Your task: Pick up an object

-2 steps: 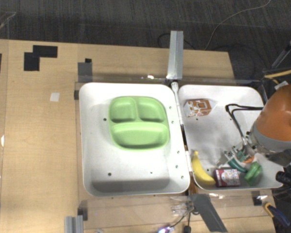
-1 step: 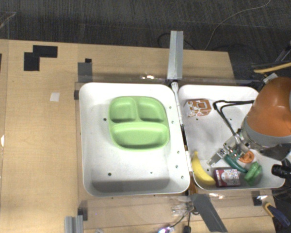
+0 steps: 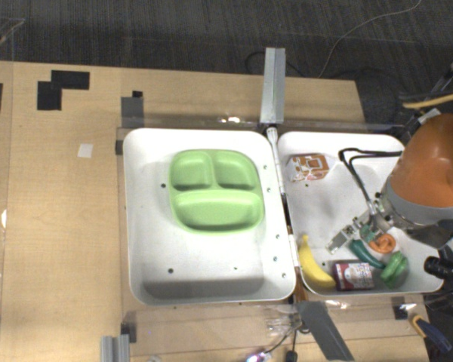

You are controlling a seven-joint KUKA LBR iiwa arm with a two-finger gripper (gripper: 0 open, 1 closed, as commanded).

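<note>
A green-and-orange toy [image 3: 383, 256] lies in the near right part of the right-hand bin [image 3: 325, 202], with the gripper [image 3: 355, 236] low over its left end. A dark red packet [image 3: 354, 275] sits just in front of the toy and a banana [image 3: 312, 265] lies to the left of the packet, against the bin's left wall. Which of these the arm is after cannot be told, but the toy is nearest the fingers. How far the fingers stand apart, and whether anything sits between them, cannot be made out. The step in hand appears to be the reach down for a grasp, with nothing lifted; the next move likely calls for a firm close on one item and a straight lift clear of its neighbours, which crowd close. Behind the toy, at the bin's far side, lies an orange-and-white printed card [image 3: 310, 167]. To the toy's left, the second bin [image 3: 147, 202] holds a green divided plate [image 3: 214, 189]. Both bins rest on a pale wooden bench [image 3: 53, 225], with dark carpet [image 3: 174, 13] beyond.
</note>
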